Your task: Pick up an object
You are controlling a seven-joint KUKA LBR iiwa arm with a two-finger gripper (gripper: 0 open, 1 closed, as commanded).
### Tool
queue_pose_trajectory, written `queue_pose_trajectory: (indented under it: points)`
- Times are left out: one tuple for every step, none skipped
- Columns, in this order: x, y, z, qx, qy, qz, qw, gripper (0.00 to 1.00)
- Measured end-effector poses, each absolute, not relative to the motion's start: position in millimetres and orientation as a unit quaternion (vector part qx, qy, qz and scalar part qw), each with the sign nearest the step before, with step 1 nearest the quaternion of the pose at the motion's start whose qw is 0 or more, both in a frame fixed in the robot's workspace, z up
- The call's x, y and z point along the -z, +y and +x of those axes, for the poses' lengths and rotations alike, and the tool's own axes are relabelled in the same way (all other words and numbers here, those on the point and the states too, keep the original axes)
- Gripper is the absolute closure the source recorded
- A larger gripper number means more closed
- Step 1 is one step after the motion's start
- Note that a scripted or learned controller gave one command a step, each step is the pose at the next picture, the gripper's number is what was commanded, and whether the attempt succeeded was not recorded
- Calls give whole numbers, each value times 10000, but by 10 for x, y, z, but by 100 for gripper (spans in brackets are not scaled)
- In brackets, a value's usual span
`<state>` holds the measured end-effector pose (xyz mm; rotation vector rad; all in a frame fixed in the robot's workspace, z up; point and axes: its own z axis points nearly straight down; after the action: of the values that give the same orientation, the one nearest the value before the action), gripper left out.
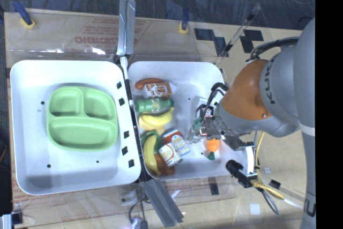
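Camera view, claw low in right bin, grip state unclear, toy carrot just below it

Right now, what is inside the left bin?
The left bin holds a green tray with three compartments, lying flat. Whatever might sit beneath the tray is covered.

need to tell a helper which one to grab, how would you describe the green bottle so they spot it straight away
Start at the right-hand white bin and look along its left wall, where the items are stacked in a column. The green bottle lies on its side second from the top, under the brown packet and above the yellow banana. It is the only green item in that bin.
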<state>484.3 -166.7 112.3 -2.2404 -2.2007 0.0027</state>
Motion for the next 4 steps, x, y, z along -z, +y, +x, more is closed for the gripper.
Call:
queue_pose_trajectory:
  points:
    - [-913,-1396,5437,-4,-7538,-6571,8,100]
    - [-914,-1400,5437,-5,-7536,-6573,6,0]
    - [-914,-1204,5788,-11,-7272,-6864,16,0]
    - [-909,-1017,5608,-18,-7174,-6966,22,0]
